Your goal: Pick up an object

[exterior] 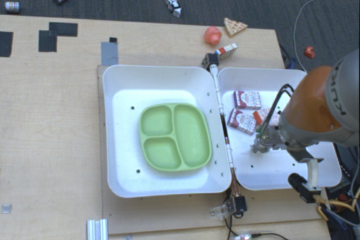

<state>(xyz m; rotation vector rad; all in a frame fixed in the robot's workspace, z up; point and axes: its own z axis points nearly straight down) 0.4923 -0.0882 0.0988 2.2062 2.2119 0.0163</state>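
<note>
In the right bin [247, 174], your gripper [260, 146] sits at five o'clock of two red cartons [243, 121], long axes roughly nine-to-three; finger state unclear.

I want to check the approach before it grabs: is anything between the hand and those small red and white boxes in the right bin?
Nothing visible stands between them. The hand is low in the right bin, just beside the nearer red and white box; the second box lies just beyond it. A small orange object sits beside the nearer box.
</note>
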